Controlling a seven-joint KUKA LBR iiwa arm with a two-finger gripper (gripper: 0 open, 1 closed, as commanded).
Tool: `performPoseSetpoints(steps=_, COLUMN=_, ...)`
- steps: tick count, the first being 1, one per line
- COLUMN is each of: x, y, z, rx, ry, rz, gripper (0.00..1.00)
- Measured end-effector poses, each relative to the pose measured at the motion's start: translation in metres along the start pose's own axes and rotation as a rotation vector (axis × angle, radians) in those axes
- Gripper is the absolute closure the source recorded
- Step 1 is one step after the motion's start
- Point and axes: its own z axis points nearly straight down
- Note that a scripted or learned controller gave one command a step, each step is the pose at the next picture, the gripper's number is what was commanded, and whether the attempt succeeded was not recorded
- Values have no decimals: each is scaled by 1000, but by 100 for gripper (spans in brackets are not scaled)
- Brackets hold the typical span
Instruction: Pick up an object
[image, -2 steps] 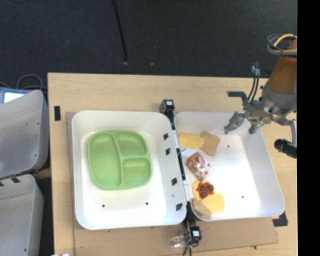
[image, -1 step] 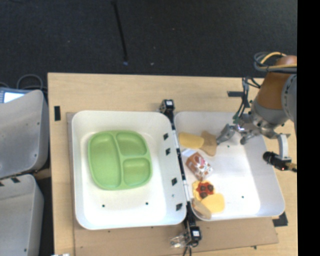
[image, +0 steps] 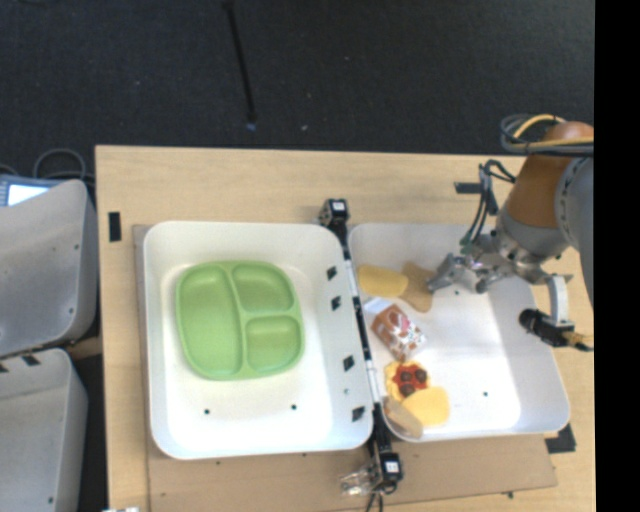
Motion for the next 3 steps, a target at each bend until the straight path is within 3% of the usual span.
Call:
performPoseSetpoints(steps=1, x=-1, y=2, z=-15, rx=-8, ry=-2, rz=-1, gripper=100)
performPoseSetpoints(steps=3, x=-13, y=-1, z=-126, rx=-4, ry=0, rz=3, gripper=100)
